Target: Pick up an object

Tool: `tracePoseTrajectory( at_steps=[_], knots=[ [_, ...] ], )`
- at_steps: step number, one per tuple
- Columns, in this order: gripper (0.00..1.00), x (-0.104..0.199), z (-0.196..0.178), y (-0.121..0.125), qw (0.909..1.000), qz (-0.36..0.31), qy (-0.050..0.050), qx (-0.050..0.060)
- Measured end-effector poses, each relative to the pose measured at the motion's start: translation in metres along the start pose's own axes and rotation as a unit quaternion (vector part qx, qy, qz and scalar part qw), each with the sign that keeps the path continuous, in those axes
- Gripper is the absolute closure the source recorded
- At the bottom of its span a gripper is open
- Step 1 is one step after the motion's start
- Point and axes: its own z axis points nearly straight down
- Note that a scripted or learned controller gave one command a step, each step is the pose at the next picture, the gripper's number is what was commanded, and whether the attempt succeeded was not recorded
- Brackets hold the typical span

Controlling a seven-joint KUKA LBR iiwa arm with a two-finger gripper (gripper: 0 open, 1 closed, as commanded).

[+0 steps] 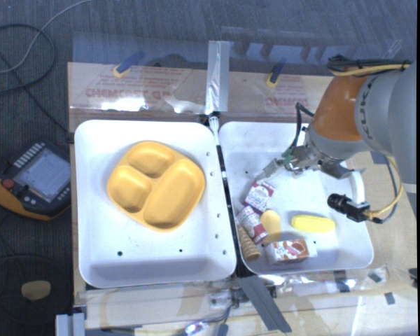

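The right bin (350, 254) holds several small items near its front left. A red and white packet (259, 196) lies above a small red can (250, 220). Beside the can are a pale yellow piece (270, 223) and a brown waffle cone (247, 244). A yellow oblong (312, 223) lies to the right, with a red and white carton (288, 250) in front of it. My gripper (289, 162) hangs low over the bin's back middle, up and right of the packet and apart from it. The wrist hides its tip.
The left bin (98, 257) holds a yellow three-part plate (156, 184). A black fitting (344, 204) on a cable hangs from the arm over the right bin's right side. A handheld control pendant (35, 180) lies on the floor at far left.
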Motion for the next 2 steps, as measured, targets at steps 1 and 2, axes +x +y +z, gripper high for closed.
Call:
tracePoseTrajectory(
  at_steps=[1, 2],
  knots=[
    [0.00, 0.033, 0.004, -0.011, 0.9966, -0.082, -0.004, -0.006],
    [0.00, 0.044, 0.004, -0.070, 0.9987, -0.051, -0.003, -0.007]
  ],
)
